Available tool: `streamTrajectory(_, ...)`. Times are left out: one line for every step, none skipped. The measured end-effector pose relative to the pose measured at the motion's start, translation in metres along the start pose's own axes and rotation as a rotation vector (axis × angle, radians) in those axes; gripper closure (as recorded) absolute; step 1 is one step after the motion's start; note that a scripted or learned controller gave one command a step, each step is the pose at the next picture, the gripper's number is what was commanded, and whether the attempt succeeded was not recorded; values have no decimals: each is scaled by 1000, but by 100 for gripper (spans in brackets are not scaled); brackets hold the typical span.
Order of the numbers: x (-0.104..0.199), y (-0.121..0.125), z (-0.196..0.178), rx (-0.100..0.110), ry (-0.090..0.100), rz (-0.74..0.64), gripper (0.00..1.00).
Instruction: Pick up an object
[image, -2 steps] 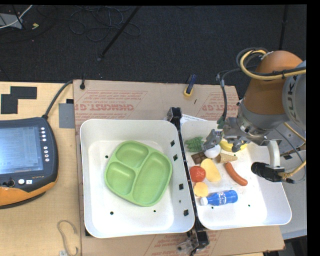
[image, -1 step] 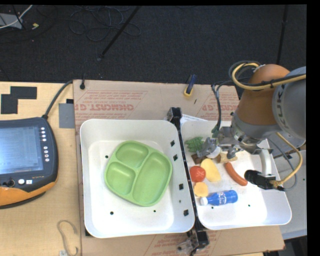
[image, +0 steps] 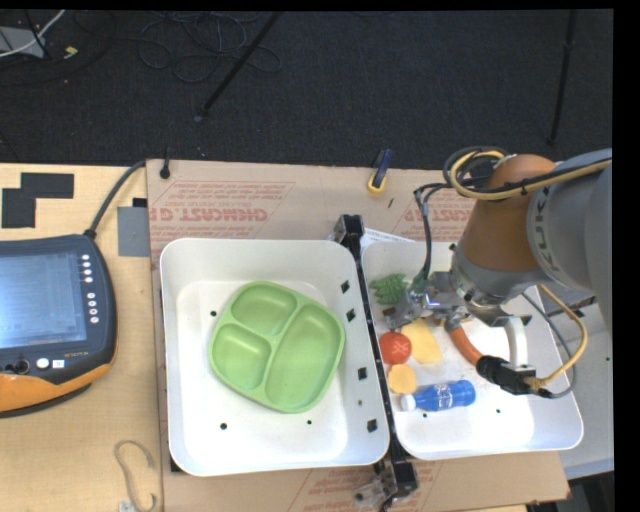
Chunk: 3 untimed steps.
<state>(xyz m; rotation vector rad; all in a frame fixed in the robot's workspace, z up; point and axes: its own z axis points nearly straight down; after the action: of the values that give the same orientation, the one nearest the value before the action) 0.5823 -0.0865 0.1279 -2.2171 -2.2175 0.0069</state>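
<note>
— Camera view — what's on the bench?
— Brown cardboard under two white bins (image: 190, 300); dark carpet and cables behind, a teach pendant (image: 50, 310) at left.
— And the gripper (image: 437, 303)?
— Low in the right bin over a red ball (image: 396, 347) and yellow pieces; its grip can't be made out.

Red printed lettering on cardboard sheet (image: 250, 205) behind bins, upside down from this view, too blurred to read with confidence. Similar faint red print on cardboard near front edge (image: 335, 490), illegible. Pendant screen (image: 35, 300) unreadable.
</note>
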Motion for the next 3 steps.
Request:
streamTrajectory(2, 0, 43, -2, 0, 0, 0)
streamTrajectory(0, 0, 30, -4, 0, 7, 100)
streamTrajectory(-8, -5, -17, -7, -1, 6, 100)
